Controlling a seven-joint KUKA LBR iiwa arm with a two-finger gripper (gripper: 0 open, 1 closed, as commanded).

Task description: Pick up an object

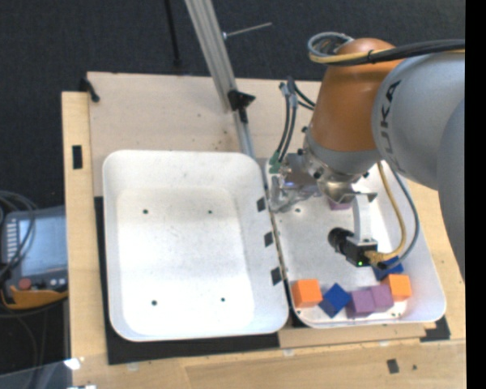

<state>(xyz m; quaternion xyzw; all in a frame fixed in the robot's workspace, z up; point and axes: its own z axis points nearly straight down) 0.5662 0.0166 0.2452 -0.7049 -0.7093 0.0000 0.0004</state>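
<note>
Pale wooden bench (162, 104) bears two smooth white bins (186, 241). Metal gripper (296, 185) hangs over the right bin (308, 245), grip impossible to tell; a matte orange cube (307, 292) sits just beside a blue cube (335, 299).

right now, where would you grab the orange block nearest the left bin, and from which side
Come straight down on the orange block and grip across its far and near faces. Its left side sits close to the bin wall, and the blue block crowds its right side, so those faces look blocked. Its top looks flat and level, which should suit a top grasp.
</note>
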